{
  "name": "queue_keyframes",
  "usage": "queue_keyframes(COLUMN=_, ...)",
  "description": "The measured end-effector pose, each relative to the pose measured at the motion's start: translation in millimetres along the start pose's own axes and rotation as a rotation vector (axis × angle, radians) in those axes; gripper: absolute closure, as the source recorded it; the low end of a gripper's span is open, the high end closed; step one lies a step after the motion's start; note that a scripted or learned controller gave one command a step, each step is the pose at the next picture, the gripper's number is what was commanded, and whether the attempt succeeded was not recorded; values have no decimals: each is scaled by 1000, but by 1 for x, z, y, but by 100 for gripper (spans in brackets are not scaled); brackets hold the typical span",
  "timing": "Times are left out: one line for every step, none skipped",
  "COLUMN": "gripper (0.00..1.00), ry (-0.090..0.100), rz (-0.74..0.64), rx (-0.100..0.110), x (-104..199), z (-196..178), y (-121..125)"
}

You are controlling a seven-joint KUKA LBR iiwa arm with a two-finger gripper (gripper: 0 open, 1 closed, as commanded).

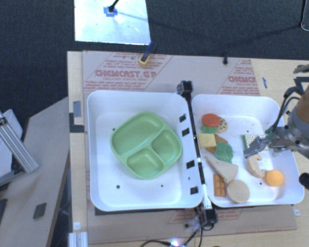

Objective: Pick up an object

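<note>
From the overhead camera I see the end effector (254,148) low in the right bin (286,112), near its right edge; I cannot tell its opening. Play food lies there: an orange ball (274,177) toward the near right corner. The left bin (100,107) holds a green divided plate (146,144).

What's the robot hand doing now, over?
Hand low in right bin, above toy food. Nearest: pale piece, orange ball. Nothing seen held. Green tray in left bin, out of the way.

green tray (146,145), orange ball (274,178), possibly speckled cookie (223,123)
</note>
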State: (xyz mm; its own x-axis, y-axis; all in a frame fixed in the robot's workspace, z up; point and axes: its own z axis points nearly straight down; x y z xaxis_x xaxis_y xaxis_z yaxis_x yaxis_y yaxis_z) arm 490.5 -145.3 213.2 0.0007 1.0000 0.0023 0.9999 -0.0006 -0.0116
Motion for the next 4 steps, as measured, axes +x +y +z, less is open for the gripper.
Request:
queue_keyframes(gripper=0, ry=-2, rz=-4, rx=-13, x=1, z=-6, y=3)
queue_keyframes(gripper=0, ry=-2, rz=-2, rx=-12, x=3, z=53, y=-2)
queue_keyframes(gripper=0, ry=-1, rz=-2, rx=-9, x=3, z=94, y=0)
queue_keyframes(gripper=0, ry=-16, rz=4, rx=-39, x=-2, z=119, y=8)
